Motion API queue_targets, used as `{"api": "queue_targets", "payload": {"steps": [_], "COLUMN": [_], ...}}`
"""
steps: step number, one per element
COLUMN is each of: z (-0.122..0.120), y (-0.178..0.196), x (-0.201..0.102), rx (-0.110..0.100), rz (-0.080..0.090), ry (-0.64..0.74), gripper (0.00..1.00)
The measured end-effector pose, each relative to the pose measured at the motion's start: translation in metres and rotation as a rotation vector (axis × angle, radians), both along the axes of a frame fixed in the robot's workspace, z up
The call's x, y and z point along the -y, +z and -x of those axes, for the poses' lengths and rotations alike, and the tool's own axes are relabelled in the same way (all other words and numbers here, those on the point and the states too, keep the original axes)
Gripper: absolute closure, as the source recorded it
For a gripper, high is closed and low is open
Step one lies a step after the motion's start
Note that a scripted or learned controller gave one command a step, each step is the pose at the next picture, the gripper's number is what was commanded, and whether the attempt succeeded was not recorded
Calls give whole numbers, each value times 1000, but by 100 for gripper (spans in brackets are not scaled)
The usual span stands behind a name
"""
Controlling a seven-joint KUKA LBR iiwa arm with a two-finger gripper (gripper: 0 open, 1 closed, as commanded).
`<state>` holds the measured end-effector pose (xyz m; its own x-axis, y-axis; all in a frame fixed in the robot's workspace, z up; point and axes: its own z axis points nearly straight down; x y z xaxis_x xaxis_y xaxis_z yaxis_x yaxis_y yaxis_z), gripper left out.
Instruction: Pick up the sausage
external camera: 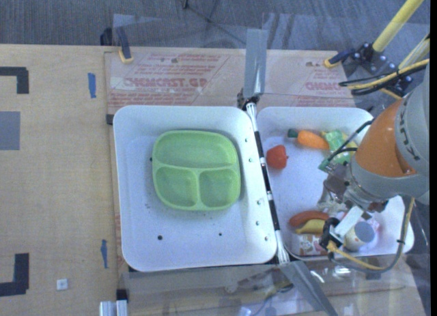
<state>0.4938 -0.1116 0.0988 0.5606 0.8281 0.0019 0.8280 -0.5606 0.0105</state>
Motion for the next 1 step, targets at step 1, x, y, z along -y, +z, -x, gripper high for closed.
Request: {"api": "queue_targets", "payload": {"steps": [1], "z": [-58], "y": [-9], "x": [-17], "rx": [-2], "rz": [0], "ry": [87], "gripper": [100]}}
